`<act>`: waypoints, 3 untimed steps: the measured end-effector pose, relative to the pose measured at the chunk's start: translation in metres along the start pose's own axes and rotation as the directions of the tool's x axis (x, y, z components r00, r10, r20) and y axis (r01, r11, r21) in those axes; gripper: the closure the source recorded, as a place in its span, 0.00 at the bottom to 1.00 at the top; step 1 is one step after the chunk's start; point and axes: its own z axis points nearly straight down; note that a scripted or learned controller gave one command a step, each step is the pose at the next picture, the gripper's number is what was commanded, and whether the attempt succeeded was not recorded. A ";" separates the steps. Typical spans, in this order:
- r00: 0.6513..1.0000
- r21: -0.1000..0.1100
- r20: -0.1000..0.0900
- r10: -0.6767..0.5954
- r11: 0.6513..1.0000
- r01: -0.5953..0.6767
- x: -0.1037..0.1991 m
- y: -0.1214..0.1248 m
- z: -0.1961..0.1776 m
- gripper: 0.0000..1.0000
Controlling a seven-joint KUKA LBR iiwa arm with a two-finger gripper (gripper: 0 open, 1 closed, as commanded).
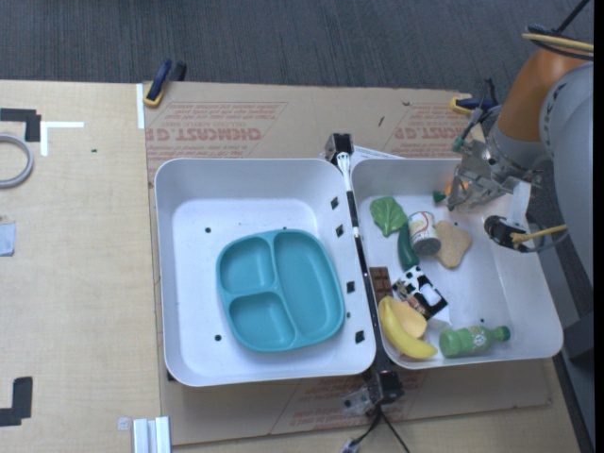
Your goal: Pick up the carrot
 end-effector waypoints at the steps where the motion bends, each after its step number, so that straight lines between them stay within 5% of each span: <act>1: 1.000 0.000 0.000 0.000 1.000 0.000 0.000 0.000 0.000 0.00; 3: 0.988 0.007 -0.012 -0.154 0.988 0.154 -0.021 0.010 0.008 0.00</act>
